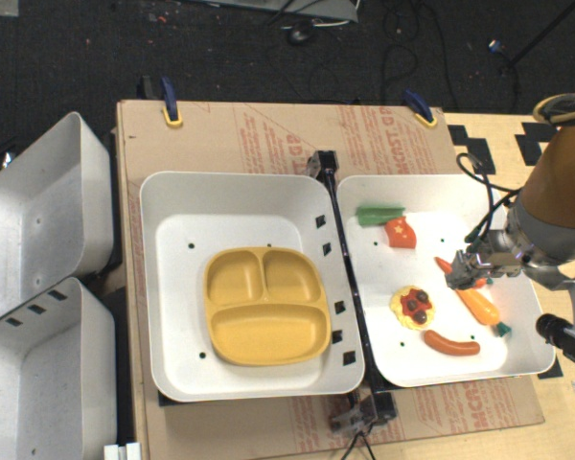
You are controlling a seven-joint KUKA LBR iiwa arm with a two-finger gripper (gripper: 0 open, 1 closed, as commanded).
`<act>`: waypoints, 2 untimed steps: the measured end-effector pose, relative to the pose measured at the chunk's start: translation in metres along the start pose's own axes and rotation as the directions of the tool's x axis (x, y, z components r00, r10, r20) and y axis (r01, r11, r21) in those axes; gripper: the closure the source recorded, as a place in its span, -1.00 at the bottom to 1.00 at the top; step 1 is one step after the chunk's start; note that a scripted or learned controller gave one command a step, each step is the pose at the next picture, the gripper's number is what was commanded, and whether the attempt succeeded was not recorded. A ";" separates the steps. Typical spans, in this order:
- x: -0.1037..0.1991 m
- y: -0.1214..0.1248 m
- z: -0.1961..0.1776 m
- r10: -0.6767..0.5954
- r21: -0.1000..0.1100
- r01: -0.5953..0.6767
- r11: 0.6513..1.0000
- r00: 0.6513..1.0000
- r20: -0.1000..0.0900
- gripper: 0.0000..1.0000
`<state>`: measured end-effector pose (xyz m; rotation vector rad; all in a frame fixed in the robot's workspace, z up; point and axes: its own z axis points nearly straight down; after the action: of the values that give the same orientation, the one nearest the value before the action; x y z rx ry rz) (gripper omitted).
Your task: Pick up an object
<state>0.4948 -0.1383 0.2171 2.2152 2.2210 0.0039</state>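
Note:
The right bin [431, 188] holds several toy foods: a green piece [379, 216], a red strawberry-like piece [400, 232], a small yellow pizza with dark toppings [413, 306], an orange-red sausage [450, 344] and an orange carrot [479, 307] with a teal tip. My gripper [467, 270] hangs low over the right half of this bin, just above the carrot's upper end. A small red-orange piece [444, 264] pokes out at the gripper's left side. The gripper's dark body hides what lies right under it.
A yellow divided plate [266, 307] lies in the left bin [163, 257]. A black divider [340, 257] runs between the bins. Two grey tubs [38, 257] stand off the bench at the left. Cables hang by the arm at the right.

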 end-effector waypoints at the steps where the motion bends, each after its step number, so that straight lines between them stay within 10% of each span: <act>1: 0.044 0.018 0.003 -0.005 0.003 0.005 1.000 1.000 -0.002 1.00; 2: 0.095 0.039 -0.007 -0.006 0.002 0.006 1.000 1.000 -0.002 1.00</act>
<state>0.5339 -0.0427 0.2242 2.2110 2.2296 0.0037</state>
